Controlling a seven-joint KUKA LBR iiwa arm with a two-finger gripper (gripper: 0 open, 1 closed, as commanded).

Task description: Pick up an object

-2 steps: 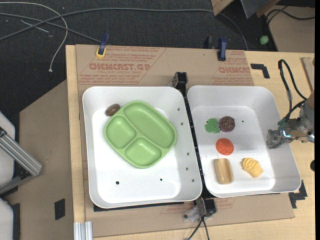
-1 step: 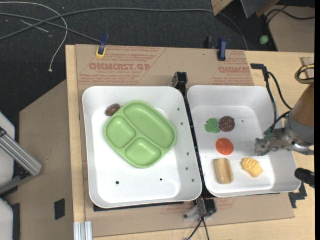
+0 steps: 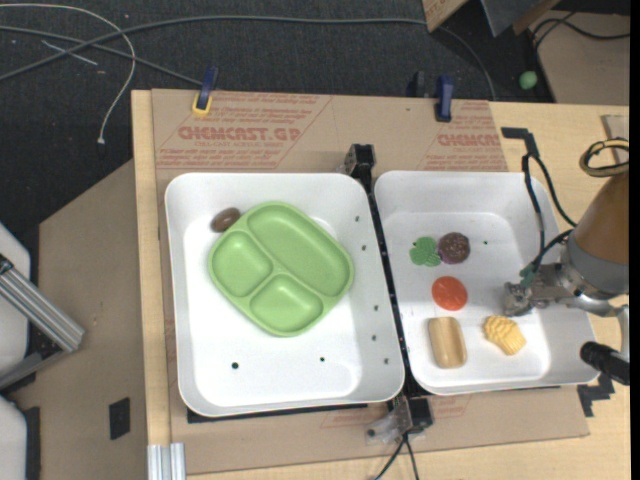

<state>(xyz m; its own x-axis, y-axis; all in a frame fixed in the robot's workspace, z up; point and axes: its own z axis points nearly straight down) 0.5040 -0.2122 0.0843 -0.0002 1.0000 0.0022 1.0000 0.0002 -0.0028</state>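
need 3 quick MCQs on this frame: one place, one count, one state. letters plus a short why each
1. Where does the green divided tray lie?
A. left bin
B. right bin
C. on the cardboard

2. How many items lie in the right bin?
A. three
B. five
C. seven

3. How does the tray sit?
A. flipped over
B. standing on edge
C. flat, compartments up

Answers:
1 A, it lies in the left bin, beside a small brown item.
2 B, green, dark brown, red, tan and yellow pieces.
3 C, all three compartments face up.
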